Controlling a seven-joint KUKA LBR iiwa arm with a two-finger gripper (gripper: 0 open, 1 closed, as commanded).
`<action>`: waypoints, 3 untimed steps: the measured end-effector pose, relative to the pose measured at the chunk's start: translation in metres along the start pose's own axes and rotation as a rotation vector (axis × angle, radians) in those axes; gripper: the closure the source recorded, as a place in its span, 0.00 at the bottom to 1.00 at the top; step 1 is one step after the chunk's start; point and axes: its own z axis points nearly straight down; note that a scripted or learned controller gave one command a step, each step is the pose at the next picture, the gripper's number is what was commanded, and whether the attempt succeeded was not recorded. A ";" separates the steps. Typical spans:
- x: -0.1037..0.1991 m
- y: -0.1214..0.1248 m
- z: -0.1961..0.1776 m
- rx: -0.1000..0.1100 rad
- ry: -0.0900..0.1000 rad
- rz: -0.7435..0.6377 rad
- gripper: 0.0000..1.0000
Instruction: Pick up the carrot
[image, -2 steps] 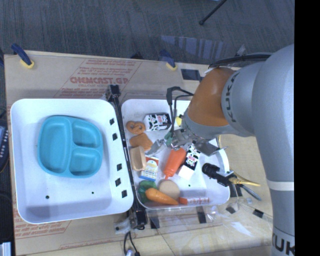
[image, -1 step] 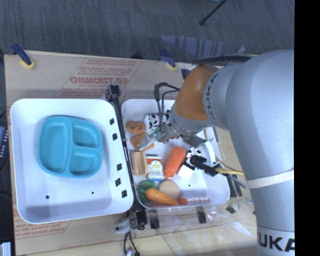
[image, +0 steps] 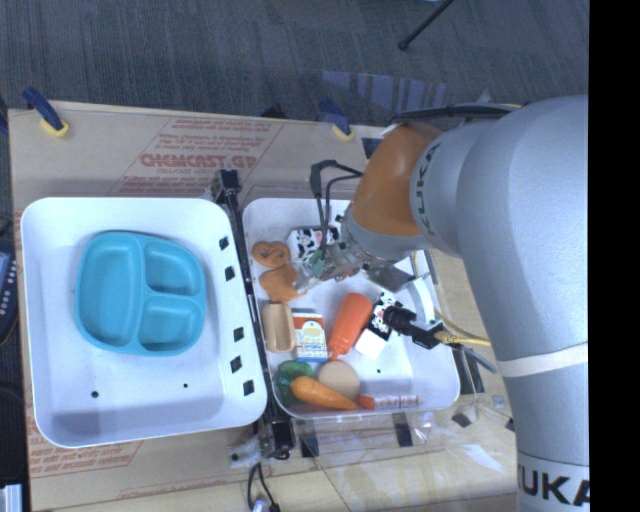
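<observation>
Carrot (image: 322, 393): I log it in the right bin (image: 440, 372), near that bin's front wall, lying roughly flat with its green top toward the left and its tip toward the right. It lies just beside a round beige item (image: 339, 377) and a dark green item (image: 291, 372); nothing grips it.

Other contents of the right bin, as I read them from the one overhead camera:
- orange cylinder-shaped item (image: 350, 322), tilted, near the middle;
- small carton (image: 310, 336) with a red and blue label, print too small for me to read;
- tan block (image: 277, 326) beside the carton;
- two brown pretzel-like pieces (image: 272, 256) at the back left;
- black-and-white patterned item (image: 311, 241) at the back;
- slim red-and-white item (image: 392, 401) along the front wall, text unreadable.

Left bin (image: 40, 330): holds a blue divided plate (image: 140, 292) with three compartments.

Desk (image: 120, 140): brown sheet under both bins, printed in red; I can make out "CHEMCAST GP", the smaller lines not legible. Blue clamps (image: 45, 112) hold its back edge.

Arm (image: 520, 250): grey, with an orange band, reaching over the right bin; white lettering "UKA" shows on the lower section. The hand (image: 330, 258) sits low over the back of the right bin, well apart from the carrot. I cannot tell how it is set.
</observation>
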 end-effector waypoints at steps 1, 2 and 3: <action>0.056 -0.020 -0.091 -0.002 -0.001 -0.229 1.00; -0.012 -0.064 0.001 -0.014 -0.006 -0.440 1.00; -0.015 -0.063 0.001 -0.017 -0.016 -0.439 0.00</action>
